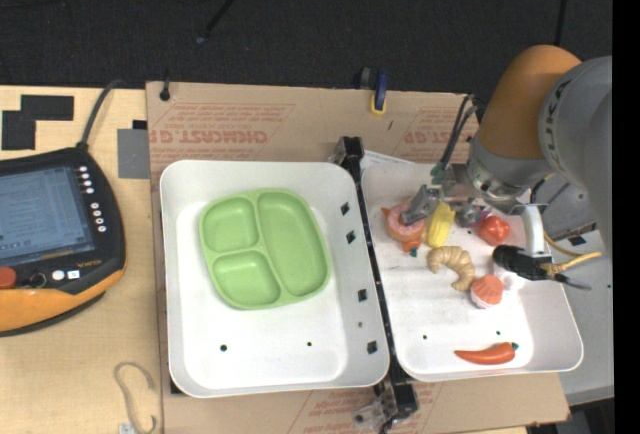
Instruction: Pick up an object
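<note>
Over the right bin (560, 347), the arm (545, 122) reaches in from the right edge, orange band uppermost, wrist angled down and left. Its jaws (432, 207) sit low at the bin's upper part, against a yellow item (439, 224) and a pink item (404, 225); whether they are released or clenched cannot be told. A croissant (455, 263) lies just below these. A red chili (487, 354) lies near the bin's lower edge. A green divided tray (264, 248) sits left of the bin.
</note>
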